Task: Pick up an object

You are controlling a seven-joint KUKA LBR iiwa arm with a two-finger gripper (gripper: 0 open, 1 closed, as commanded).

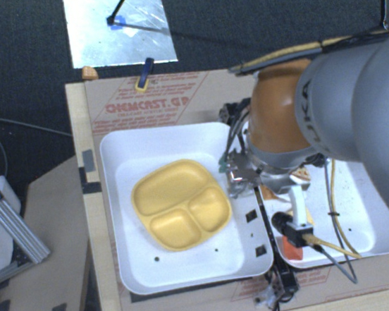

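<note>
A yellow three-compartment plate (180, 204) lies flat in the middle of the left white bin (120, 161). My gripper (268, 183) hangs under the grey arm and orange band, over the divider between the bins at the left edge of the right bin (375, 234). The wrist hides its fingers. A small orange piece (299, 175) peeks out beside the wrist. A red-orange object (297, 253) lies at the front left corner of the right bin, partly covered by the arm's fittings. The arm hides much of the right bin.
Both bins rest on a printed cardboard sheet (149, 104). A shiny foil sheet (119, 24) and a blue and yellow clip (144, 76) lie behind the left bin. An aluminium frame (4, 219) stands at the far left.
</note>
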